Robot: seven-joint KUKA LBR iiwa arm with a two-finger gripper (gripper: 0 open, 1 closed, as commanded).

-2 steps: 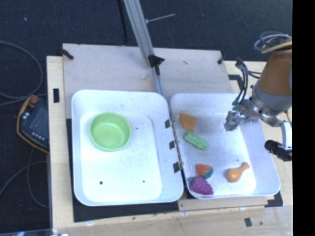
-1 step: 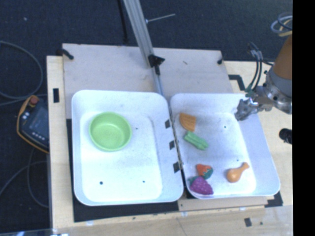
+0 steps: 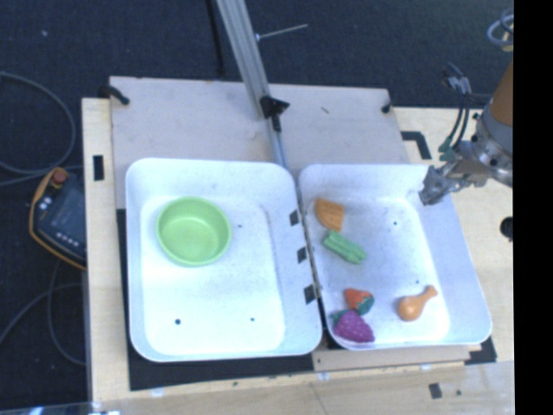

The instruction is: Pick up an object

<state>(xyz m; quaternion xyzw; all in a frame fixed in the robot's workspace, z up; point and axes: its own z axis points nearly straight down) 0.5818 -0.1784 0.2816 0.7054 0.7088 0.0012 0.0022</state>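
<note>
**Gripper poised over the right bin's far corner**

Gripper (image 3: 435, 188) hangs at the upper right rim of the right bin (image 3: 458, 258), with the grey arm (image 3: 492, 137) reaching in from the right. Whether the claw is open or closed cannot be told from this angle (it shows as a small dark grey shape), and nothing is seen held in it.

Five toys lie in the right bin, all apart from the gripper. An orange piece (image 3: 329, 214) sits near the divider, with a green ridged vegetable (image 3: 345, 248) just below it. Along the near edge are a red and green piece (image 3: 359, 300), purple grapes (image 3: 353, 326) touching it, and an orange drumstick shape (image 3: 416, 303) to their right.

A green bowl (image 3: 193, 231) stands in the left bin (image 3: 259, 318).
</note>
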